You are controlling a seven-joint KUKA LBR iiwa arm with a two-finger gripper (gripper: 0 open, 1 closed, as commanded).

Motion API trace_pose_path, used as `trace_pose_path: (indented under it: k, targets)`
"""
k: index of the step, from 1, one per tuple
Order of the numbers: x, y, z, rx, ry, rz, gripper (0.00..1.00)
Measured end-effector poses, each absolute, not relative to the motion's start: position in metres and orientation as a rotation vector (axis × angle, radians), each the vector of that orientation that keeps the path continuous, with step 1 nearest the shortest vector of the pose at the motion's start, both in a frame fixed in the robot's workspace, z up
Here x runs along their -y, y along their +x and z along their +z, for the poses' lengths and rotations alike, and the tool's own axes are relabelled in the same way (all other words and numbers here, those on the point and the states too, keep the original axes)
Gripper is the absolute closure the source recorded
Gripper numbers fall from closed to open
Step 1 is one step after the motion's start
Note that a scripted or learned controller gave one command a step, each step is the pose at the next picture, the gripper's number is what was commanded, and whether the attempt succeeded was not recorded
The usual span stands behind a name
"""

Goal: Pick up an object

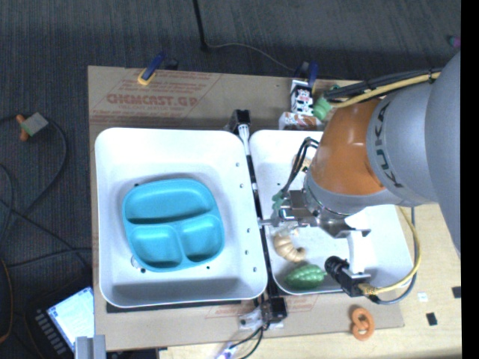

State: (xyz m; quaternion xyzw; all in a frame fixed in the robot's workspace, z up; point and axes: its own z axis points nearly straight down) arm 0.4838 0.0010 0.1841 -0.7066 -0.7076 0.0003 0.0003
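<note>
The arm reached into the right bin (262, 152) from the right, its orange band above the wrist. The tool (288, 217) hung low over the bin's left part, just above a tan, curled croissant-like object (290, 248); whether it was spread or pressed together could not be told. A green, ridged object (306, 276) lay near the bin's front edge, just beside the tan one. The left bin (112, 163) held a blue divided tray (174, 223). An orange ring (362, 322) lay on the worktop (438, 305).
</note>
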Motion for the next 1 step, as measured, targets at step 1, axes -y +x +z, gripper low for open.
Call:
trace_pose_path:
  k: [1]
  targets:
    - [-0.0110,0.4837,0.1840,2.222,-2.220,0.001,1.00]
